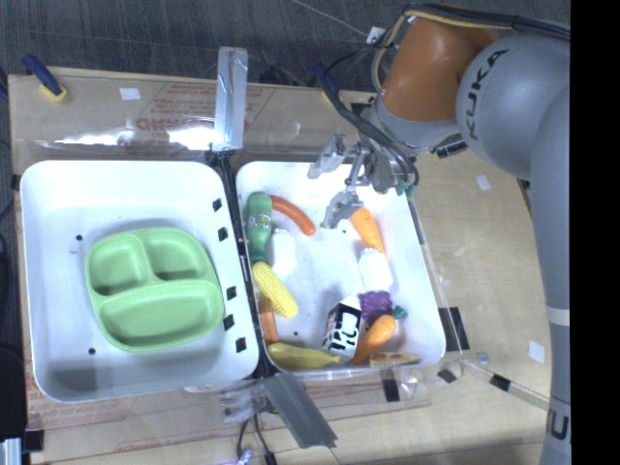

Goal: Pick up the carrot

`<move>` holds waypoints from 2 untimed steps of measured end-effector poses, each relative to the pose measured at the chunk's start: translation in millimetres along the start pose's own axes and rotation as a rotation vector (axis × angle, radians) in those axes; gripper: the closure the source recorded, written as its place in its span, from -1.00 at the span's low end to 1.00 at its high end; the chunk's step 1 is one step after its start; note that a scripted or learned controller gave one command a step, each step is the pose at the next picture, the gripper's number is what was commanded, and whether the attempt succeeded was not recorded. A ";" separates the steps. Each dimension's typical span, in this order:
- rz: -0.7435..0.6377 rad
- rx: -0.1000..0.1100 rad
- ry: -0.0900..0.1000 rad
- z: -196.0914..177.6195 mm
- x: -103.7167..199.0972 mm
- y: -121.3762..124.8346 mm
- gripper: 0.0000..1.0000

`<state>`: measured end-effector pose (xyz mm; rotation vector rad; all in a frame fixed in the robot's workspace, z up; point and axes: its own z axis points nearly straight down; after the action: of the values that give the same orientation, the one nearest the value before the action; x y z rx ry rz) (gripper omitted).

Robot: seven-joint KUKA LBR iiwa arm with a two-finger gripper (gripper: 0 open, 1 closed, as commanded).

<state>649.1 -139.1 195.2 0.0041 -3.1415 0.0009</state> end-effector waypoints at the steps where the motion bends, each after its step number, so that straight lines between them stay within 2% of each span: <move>1: -0.136 -0.002 0.003 105.2 -0.5 -43.8 -1.00; 2: -0.315 0.002 -0.006 100.1 -9.7 -70.0 -1.00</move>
<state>659.1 -209.2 95.1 0.4976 -3.1079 0.0037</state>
